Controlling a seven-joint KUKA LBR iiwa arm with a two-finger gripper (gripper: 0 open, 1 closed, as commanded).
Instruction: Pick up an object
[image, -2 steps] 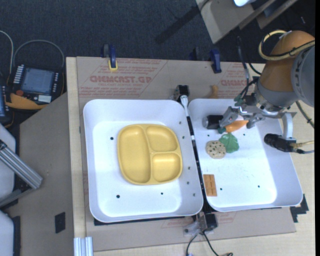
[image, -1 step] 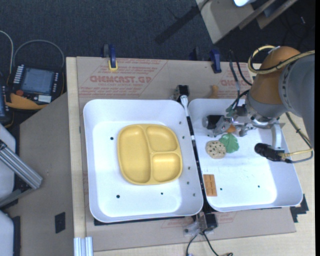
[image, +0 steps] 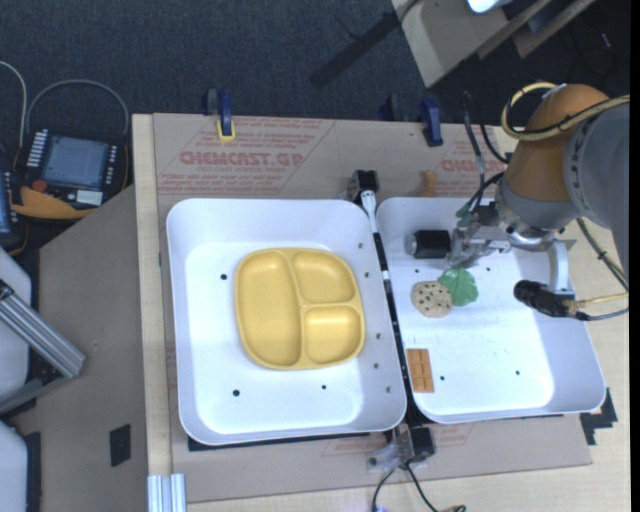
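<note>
The gripper (image: 468, 252) hangs low in the right bin (image: 560, 385), right above a green piece (image: 462, 286). A cookie (image: 432, 298) touches the green piece's left side. The left bin (image: 200, 390) holds a yellow tray (image: 298, 306).

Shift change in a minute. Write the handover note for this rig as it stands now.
Gripper: low in the right bin, right above the green object; finger state can't be made out.
Objects: the green object lies beside the cookie, touching it. A black piece and an orange card are in the same bin. The yellow divided plate sits in the left bin.
Done: nothing visibly lifted.
Left: grasp and raise one object.
</note>
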